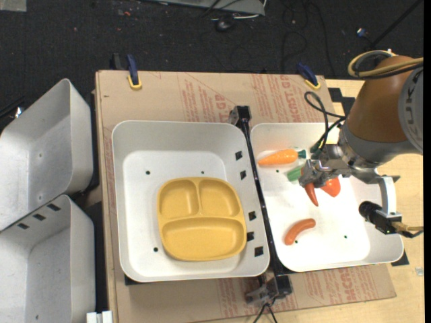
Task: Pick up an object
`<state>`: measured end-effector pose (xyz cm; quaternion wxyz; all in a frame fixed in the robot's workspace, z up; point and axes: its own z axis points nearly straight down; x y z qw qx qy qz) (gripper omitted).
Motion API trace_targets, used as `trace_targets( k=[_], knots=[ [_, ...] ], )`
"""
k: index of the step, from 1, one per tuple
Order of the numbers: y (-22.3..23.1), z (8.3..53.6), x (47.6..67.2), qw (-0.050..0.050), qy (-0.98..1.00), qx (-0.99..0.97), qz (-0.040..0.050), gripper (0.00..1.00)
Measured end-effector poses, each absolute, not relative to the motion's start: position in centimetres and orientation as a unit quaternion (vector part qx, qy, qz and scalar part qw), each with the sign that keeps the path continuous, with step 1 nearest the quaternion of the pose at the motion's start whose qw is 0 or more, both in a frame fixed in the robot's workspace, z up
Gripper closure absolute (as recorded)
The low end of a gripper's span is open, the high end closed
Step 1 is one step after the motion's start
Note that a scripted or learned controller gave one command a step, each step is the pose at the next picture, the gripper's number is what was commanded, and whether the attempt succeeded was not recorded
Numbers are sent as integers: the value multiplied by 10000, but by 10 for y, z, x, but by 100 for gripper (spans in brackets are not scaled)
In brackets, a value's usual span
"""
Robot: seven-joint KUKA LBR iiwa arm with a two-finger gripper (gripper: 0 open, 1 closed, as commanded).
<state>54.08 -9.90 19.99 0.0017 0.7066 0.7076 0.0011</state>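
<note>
Gripper (316, 179) low in the right bin (350, 251), right of frame centre, directly over a red pepper (322, 189) lying beside or under the tips. Pepper's long axis runs diagonal, upper right to lower left. Carrot (277, 157) just upper left, sausage (299, 230) below, apart. Arm (384, 113) enters from right edge, wrist pitched down. Finger state: cannot tell, hidden by wrist.

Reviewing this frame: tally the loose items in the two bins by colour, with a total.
Yellow: 1, the divided plate in the left bin.
Orange: 2, the carrot and the sausage in the right bin.
Red: 1, the pepper-like piece under the gripper.
Total: 4.
</note>
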Motion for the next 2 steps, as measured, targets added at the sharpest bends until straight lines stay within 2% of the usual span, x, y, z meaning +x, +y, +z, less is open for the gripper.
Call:
trace_targets(
  k=[1, 2],
  knots=[
    [-99, 252, 542, 26, 7080, 7062, 16, 100],
    [-50, 239, 552, -7, 7093, 7049, 1, 100]
  ],
)
